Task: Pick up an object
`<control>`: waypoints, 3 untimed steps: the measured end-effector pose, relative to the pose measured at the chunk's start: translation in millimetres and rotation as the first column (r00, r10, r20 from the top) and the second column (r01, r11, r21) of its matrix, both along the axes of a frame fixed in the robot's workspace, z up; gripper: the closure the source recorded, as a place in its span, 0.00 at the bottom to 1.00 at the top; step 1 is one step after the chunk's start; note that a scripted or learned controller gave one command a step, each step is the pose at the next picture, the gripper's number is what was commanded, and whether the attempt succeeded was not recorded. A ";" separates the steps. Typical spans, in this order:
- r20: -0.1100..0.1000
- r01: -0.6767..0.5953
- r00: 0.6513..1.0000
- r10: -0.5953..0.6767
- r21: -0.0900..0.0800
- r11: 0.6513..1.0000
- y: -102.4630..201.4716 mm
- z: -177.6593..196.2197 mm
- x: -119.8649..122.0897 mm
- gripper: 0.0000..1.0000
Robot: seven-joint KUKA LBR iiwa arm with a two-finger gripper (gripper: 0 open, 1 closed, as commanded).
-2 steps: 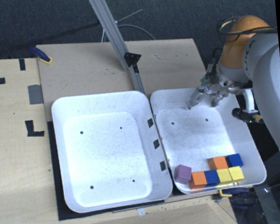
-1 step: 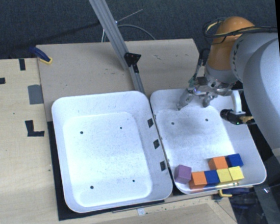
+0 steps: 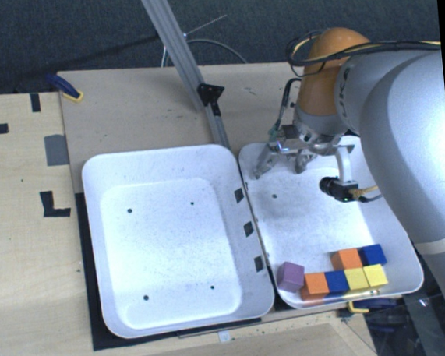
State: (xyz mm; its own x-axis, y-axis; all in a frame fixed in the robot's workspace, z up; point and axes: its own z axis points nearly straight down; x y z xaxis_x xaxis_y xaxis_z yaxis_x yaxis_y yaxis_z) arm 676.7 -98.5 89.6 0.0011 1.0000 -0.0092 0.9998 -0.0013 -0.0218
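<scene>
Grey arm with orange band reaching from the right, gripper [image 3: 282, 162] at far end of right bin [image 3: 304, 212], fingers apart and holding nothing, coloured blocks [image 3: 349, 271] clustered at near edge of that bin, purple block [image 3: 291, 275] beside them, left bin [image 3: 166, 237] alongside.

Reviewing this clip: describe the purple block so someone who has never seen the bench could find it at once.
Start at the right-hand white bin, the one under the arm. Along its near edge sits a cluster of small blocks. The purple block is at the cluster's left end, beside an orange block; it is the only purple one and sits turned at an angle.
</scene>
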 end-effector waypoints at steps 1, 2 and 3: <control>0.024 -0.001 1.000 0.000 0.009 1.000 6.6 67.5 -41.6 0.00; 0.017 -0.004 1.000 0.004 0.008 1.000 7.0 2.7 -21.6 0.00; 0.025 -0.001 1.000 0.001 0.009 1.000 16.5 107.0 -103.4 0.00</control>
State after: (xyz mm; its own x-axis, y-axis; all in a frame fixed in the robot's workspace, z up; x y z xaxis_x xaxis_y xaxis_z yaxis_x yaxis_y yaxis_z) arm 573.3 -81.9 196.6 -0.0001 1.0000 0.0003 1.0000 0.0001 0.0030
